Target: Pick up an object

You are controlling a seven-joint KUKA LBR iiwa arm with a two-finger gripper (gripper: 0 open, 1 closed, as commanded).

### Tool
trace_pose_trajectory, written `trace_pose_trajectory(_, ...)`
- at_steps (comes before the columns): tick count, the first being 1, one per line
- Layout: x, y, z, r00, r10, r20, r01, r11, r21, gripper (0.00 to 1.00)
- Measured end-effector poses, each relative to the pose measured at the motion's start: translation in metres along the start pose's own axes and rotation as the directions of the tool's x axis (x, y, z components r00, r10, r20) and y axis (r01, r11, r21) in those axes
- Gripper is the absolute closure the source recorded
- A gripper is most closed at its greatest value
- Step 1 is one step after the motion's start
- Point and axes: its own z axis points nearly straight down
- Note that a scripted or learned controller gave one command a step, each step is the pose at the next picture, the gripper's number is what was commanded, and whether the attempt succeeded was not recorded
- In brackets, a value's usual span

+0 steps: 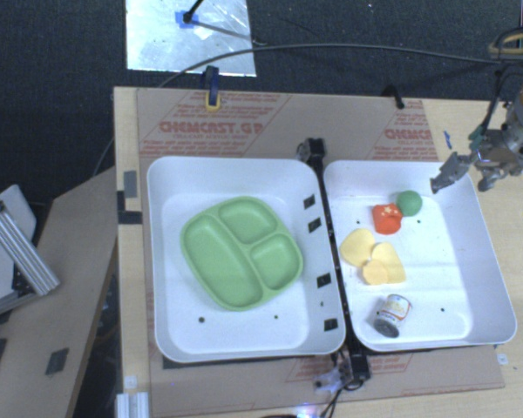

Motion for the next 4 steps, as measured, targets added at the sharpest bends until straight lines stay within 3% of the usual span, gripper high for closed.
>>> trace_pose_trajectory(1,0.001,0.002,-0.006,1.000,-0.003,0.002,0.003,1.000,-0.010,0.00)
trace_pose_trajectory(4,0.009,0.004,0.172,1.000,0.000,0.000,0.000,1.000,-0.007,0.00)
